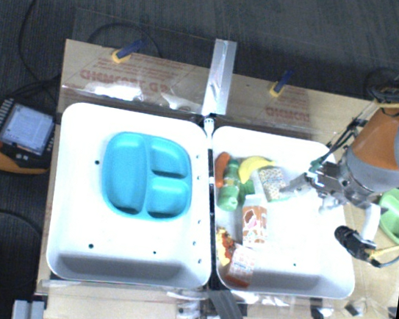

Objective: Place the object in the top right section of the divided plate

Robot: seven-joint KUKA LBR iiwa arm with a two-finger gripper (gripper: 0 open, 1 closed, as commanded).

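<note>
The blue divided plate [149, 176] lies in the left bin [67, 247]; nothing rests in its top right section [170, 159]. Several objects are piled along the left side of the right bin [308, 275]: a yellow banana [253, 163], a red sausage [221, 164], a green piece [229, 188], a speckled grey block [270, 180], and a brown-and-white carton [253, 224]. My gripper [320, 185] hangs over the right bin's upper right part, just right of the speckled block and apart from the pile. Nothing shows in its grasp.
A second white packet [242, 262] and orange bits [225, 244] lie at the right bin's lower left. A green object [398, 211] sits outside the bin at far right. A metal divider [219, 84] stands behind the bins, and a handheld device [19, 132] lies on the floor to the left.
</note>
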